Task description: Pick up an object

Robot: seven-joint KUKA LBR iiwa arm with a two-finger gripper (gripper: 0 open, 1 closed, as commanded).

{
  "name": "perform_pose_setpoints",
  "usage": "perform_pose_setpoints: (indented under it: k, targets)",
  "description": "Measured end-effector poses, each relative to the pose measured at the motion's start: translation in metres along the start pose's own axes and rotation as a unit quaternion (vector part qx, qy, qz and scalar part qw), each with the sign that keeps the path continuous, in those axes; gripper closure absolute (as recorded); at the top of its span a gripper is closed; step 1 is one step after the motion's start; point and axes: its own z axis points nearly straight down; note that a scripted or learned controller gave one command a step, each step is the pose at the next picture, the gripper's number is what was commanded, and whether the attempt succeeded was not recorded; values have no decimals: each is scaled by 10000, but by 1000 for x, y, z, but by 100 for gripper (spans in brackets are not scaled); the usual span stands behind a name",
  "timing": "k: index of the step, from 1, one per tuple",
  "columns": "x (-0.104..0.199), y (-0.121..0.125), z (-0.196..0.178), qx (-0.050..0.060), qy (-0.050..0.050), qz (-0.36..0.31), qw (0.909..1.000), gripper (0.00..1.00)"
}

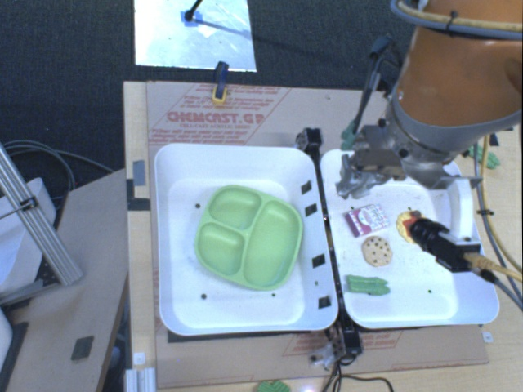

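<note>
In the right bin (425,307) lie a small pink and white carton (366,219), a round speckled cookie (377,251), a flat green toy (367,285) near the front, and a yellow and red toy (405,223) partly hidden behind the arm's hardware. My gripper (353,184) hangs over the bin's back left corner. It is just above and to the left of the carton, apart from it. Nothing shows between its grey fingers. The orange and grey wrist covers the back right of the bin.
The left bin (176,219) holds a light green divided plate (249,237). Black clips run along the seam between the bins. A shiny sheet (196,23) lies on the floor behind the bench, and a small green thing (272,386) lies in front of it.
</note>
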Motion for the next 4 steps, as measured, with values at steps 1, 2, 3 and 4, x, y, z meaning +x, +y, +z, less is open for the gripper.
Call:
perform_pose_setpoints:
  k: [1, 2, 3, 4]
  targets:
    - [-20, -2, 126, 75, -27, 77, 9999, 100]
    - [-19, -1, 120, 13, -14, 66, 10000, 0]
    - [-102, -5, 227, 67, -34, 114, 9999, 0]
    - [-100, 0, 87, -63, -17, 46, 10000, 0]
